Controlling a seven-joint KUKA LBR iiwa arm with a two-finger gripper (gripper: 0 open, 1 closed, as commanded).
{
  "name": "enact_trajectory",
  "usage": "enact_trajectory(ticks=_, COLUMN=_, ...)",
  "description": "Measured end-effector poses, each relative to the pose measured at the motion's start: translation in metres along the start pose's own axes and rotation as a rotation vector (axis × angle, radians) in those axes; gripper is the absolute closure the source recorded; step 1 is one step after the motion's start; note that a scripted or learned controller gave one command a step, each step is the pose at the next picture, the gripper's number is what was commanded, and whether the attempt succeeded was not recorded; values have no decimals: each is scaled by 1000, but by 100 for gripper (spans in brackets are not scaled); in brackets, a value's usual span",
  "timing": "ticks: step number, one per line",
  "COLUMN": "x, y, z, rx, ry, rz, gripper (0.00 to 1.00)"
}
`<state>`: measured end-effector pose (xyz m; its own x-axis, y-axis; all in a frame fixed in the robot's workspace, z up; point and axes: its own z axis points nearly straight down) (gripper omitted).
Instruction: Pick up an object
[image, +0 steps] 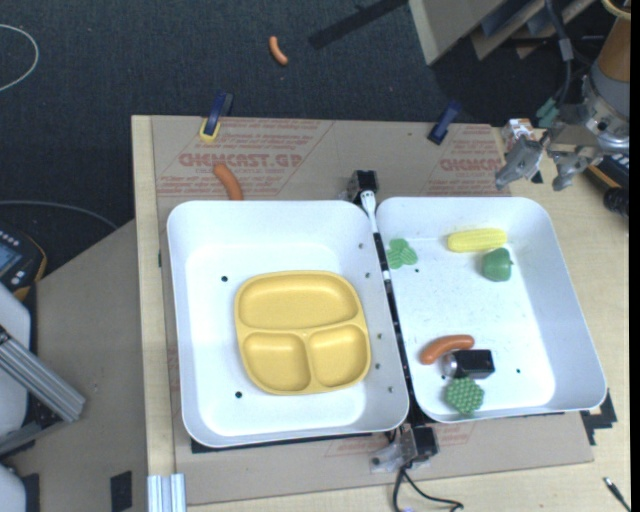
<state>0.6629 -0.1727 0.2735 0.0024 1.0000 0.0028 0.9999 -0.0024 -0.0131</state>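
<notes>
So the tool (538, 166) is hanging up past the far right corner of the right bin (575, 300), fingers spread apart with nothing between them, so the pick looks like it hasn't really started. Everything grabbable sits in that bin: corn cob (476, 239), green pepper (497, 264), sausage (446, 347), all untouched.

Right bin middle: open white floor (520, 300) is left between the far and near clusters.
Left bin: the centre is taken by a yellow three-compartment plastic plate (301, 331).
</notes>
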Motion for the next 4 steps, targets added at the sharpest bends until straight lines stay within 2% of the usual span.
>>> enact_trajectory(ticks=1, x=0, y=2, z=-8, rx=-13, ry=-3, rz=-2, gripper=0)
enact_trajectory(ticks=3, x=3, y=14, z=86, rx=-7, ry=-1, rz=-4, gripper=0)
enact_trajectory(ticks=4, x=5, y=4, z=142, rx=-7, ry=-2, rz=-3, gripper=0)
